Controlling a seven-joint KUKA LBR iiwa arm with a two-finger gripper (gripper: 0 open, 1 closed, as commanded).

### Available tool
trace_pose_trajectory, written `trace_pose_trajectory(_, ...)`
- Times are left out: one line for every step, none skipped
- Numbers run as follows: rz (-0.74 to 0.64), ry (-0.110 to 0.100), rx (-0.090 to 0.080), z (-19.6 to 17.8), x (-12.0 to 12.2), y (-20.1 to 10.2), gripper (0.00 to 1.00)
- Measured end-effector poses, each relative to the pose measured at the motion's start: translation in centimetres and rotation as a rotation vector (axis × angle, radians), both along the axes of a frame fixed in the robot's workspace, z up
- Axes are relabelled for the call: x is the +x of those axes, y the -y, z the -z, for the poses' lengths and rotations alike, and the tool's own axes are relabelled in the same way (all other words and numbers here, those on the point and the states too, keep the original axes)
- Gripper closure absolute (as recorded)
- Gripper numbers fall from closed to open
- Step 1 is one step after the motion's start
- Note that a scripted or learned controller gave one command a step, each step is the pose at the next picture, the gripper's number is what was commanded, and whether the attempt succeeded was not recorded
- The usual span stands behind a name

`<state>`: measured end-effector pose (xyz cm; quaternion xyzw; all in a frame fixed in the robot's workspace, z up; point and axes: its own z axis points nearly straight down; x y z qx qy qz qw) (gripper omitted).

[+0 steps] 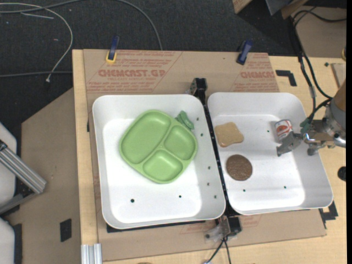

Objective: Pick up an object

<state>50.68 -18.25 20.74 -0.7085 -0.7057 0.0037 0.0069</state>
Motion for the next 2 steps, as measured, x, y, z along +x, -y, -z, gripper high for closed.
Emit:
trace_pose_trajectory(-0.004,0.014,-0.003,-0.7,0.3,-0.1,0.00)
trace_pose_trajectory(-0.004,0.009,-0.001,3.6,0.0,-0.4,0.00)
